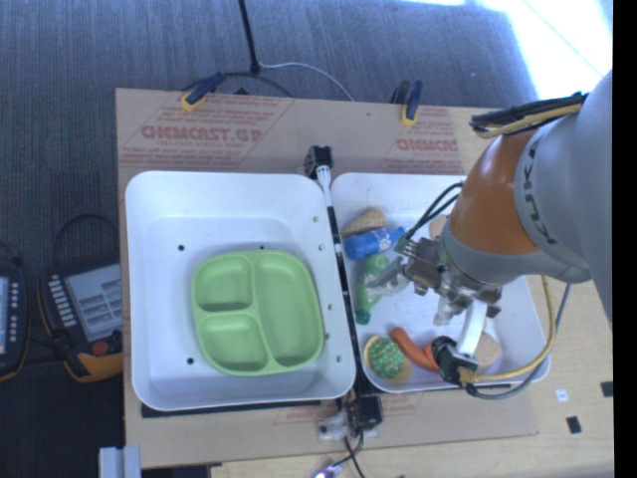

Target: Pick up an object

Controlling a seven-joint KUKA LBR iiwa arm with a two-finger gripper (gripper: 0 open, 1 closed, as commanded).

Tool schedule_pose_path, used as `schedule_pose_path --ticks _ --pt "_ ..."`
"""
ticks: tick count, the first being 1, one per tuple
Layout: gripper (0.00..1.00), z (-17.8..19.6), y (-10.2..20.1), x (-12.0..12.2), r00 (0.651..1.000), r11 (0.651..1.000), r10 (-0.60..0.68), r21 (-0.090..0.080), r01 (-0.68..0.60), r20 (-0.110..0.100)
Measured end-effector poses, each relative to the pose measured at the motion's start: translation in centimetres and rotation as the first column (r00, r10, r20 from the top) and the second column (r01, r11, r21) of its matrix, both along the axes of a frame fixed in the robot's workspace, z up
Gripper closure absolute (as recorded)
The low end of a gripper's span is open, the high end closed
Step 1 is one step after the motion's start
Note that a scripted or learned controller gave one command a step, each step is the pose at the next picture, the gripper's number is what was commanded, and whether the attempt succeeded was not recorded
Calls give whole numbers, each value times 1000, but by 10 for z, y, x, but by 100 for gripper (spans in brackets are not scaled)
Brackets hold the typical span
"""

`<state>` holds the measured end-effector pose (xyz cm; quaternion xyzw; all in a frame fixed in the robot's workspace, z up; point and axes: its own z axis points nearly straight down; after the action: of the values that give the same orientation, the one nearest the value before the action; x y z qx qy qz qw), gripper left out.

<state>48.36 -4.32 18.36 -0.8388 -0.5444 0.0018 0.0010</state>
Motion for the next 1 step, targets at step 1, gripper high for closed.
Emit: schedule_pose_path --ticks 1 --pt "0 0 0 0 1000 1000 0 0 0 1"
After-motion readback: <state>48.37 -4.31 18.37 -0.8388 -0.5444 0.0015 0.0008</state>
